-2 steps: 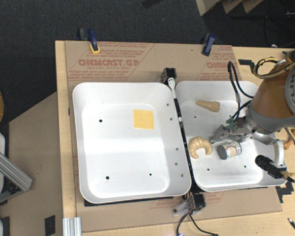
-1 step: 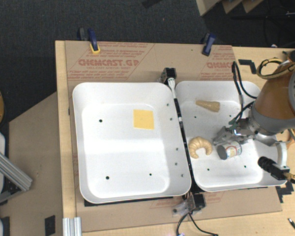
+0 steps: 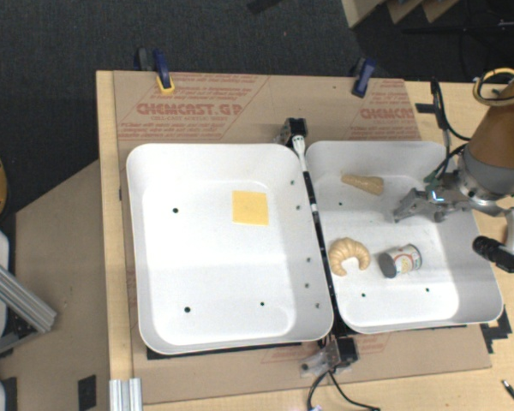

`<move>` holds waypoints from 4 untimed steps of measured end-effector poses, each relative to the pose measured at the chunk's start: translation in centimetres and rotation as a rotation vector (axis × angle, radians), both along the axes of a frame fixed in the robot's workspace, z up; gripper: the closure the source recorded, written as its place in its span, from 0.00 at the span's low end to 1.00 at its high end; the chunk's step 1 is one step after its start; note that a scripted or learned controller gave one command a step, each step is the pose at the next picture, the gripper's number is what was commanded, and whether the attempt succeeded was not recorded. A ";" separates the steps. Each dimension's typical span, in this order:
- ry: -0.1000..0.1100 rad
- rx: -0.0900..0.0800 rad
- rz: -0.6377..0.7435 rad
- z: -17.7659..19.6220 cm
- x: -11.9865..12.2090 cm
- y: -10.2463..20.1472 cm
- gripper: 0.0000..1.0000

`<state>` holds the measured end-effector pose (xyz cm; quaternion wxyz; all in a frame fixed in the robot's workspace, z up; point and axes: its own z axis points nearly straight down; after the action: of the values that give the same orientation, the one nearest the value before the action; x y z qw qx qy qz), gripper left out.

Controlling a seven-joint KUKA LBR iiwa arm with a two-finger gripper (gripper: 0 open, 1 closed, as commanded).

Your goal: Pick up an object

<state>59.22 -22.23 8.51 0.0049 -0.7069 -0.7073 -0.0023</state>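
Observation:
My gripper [image 3: 424, 210] hangs over the right bin [image 3: 463, 311] near its upper right, and its two grey fingers are spread open with nothing between them. A tan cone-shaped piece [image 3: 362, 182] lies to the gripper's left, near the bin's back. A croissant [image 3: 348, 255] lies at the bin's left side, below the gripper. Beside it on the right is a small silver can [image 3: 400, 260] on its side. A yellow square slice [image 3: 250, 207] lies flat in the left bin [image 3: 154, 315].
The arm's orange band [image 3: 499, 139] and grey wrist [image 3: 488, 176] reach in over the right bin's right rim. A black divider strip [image 3: 313, 221] runs between the bins. Blue clamps [image 3: 163, 67] [image 3: 362, 77] hold the cardboard base at the back.

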 end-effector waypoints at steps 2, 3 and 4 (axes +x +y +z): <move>-0.023 -0.018 0.002 20.0 2.9 -0.2 1.00; -0.023 -0.018 0.000 42.6 -5.3 0.8 1.00; 0.009 -0.004 0.011 28.6 -2.7 10.8 1.00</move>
<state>56.52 -11.41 37.11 0.0067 -0.7032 -0.7110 0.0023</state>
